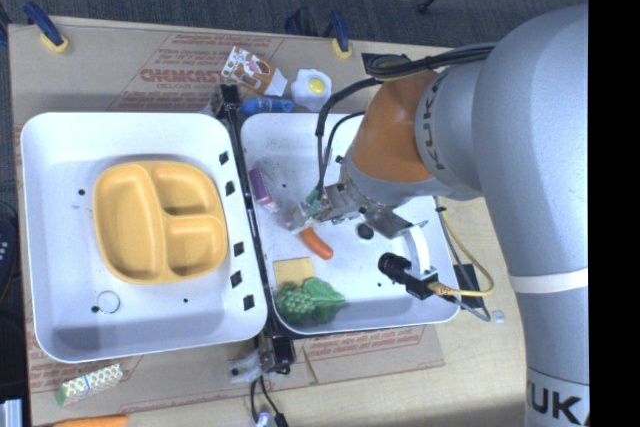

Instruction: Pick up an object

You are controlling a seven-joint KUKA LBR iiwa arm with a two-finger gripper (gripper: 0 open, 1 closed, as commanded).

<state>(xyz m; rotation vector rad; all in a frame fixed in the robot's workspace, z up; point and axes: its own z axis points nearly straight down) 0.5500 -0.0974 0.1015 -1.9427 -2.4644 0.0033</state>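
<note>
Camera view has the gripper [318, 206] low in the right bin [300, 130], near the middle of its left half; whether it is wide, narrow or holding anything cannot be told, since the orange-banded wrist [395, 140] hides much of it. Just beside its tip, toward the bin's near edge, lies a small orange carrot [318, 243], the likeliest target. Farther toward the near-left corner sit a yellow cheese slice [293, 270] and a green broccoli-like toy [311, 299]; a purple piece [259, 185] lies along the left wall. A good pick probably means centring over the carrot and straddling its narrow width before closing.
</note>
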